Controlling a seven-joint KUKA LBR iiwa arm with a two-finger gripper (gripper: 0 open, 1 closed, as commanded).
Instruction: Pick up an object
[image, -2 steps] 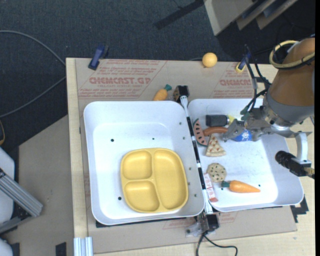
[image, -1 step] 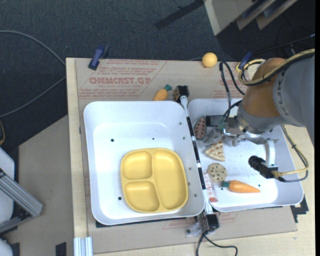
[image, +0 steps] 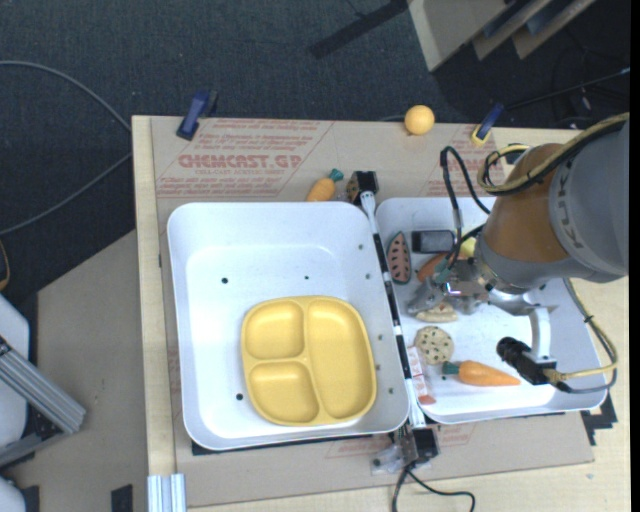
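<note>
Carrot (image: 487, 375) lies near, below the tool (image: 437, 297), apart.

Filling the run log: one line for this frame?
arm: over right bin | gripper: low among toys, grasp unclear | carrot, cookie: loose | left bin: yellow tray

Cardboard-topped bench (image: 250, 165) with two white bins (image: 200, 240), yellow ball (image: 419, 119), blue clamps (image: 194, 113)
</note>
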